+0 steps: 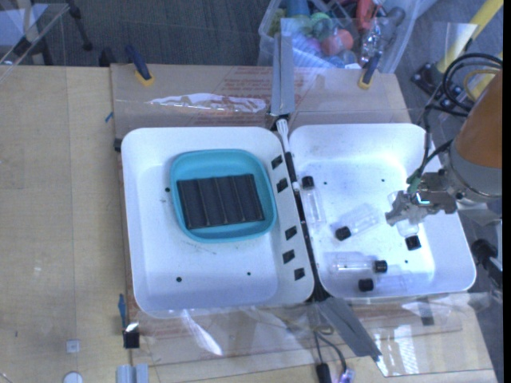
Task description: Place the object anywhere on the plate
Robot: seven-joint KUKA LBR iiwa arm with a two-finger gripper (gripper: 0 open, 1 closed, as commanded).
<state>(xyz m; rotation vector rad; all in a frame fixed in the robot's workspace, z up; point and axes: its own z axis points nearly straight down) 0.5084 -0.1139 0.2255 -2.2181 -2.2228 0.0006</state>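
several clear vials (355,219) lie near the hand (406,211) in right bin (447,270); grip state unreadable. risk: slippery vial slips before reaching teal plate (182,166).

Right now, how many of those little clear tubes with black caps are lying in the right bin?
3 clearly: one tube by the divider, one mid-bin, one near the front. Loose black caps might mark more; the gripper may hide others.
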